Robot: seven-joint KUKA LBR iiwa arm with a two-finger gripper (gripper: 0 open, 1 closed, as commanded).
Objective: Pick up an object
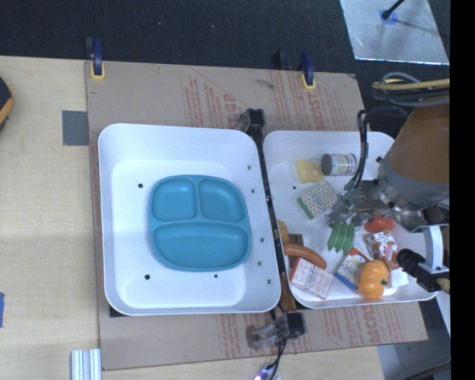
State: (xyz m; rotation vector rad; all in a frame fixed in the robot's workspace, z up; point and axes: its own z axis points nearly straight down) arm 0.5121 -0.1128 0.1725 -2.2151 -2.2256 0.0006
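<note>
**Hand low over green pod in crowded right bin**

Cardboard covers the surface under two white bins; the left bin (119,212) holds a blue plate (199,221). The hand (350,207) sits in the right bin (285,149), at a green pod (340,236); whether it is spread or pinching cannot be told. The pod looks light, soft and slippery, best taken across its middle. An orange fruit (372,279) lies nearby.
</note>
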